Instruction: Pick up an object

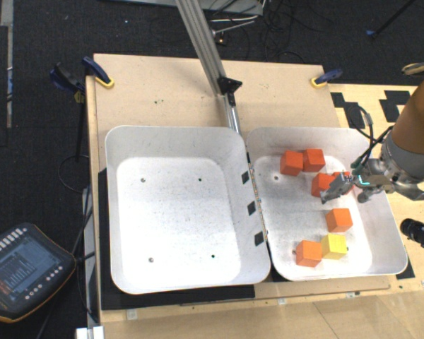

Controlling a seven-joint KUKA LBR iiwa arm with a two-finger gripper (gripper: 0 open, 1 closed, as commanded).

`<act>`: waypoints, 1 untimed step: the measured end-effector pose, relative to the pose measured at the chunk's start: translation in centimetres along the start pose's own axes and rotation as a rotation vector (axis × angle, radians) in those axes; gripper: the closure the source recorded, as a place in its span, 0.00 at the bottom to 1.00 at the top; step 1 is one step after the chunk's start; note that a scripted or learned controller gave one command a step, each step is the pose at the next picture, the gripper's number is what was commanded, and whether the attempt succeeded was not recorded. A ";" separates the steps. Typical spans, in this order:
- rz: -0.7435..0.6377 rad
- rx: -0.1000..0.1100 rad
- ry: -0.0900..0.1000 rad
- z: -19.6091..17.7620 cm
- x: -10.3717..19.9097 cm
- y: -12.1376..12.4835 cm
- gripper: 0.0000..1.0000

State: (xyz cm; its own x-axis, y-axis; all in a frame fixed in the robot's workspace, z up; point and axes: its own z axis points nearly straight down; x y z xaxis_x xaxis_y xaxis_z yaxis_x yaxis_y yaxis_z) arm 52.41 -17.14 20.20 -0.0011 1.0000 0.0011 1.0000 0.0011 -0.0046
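The right bin point(381, 260) holds several orange cubes and one yellow cube. Two orange cubes point(292, 163) touch each other at the back. Another orange cube point(322, 183) lies mid-bin, one more point(338, 219) sits nearer the front, and the last point(308, 253) rests against the yellow cube point(335, 246) at the front. My gripper point(348, 189) hangs over the right bin's middle, just right of the mid-bin orange cube, with its left finger at that cube's edge. It stands open and nothing shows between its fingers.
The left bin point(127, 147) lies beside the right one, with a shared ridge between them. A metal pole point(201, 37) slants down to the bins' back junction. A teach pendant point(21, 267) lies off the bench at the lower left.
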 end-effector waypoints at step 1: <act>0.001 -0.004 -0.001 -0.2 0.0 0.1 0.00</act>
State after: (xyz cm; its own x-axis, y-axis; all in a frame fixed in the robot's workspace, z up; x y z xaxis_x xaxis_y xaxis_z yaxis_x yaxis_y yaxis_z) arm 52.51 -17.14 20.43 -0.0001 1.0000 -0.0001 1.0000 0.0001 -0.0001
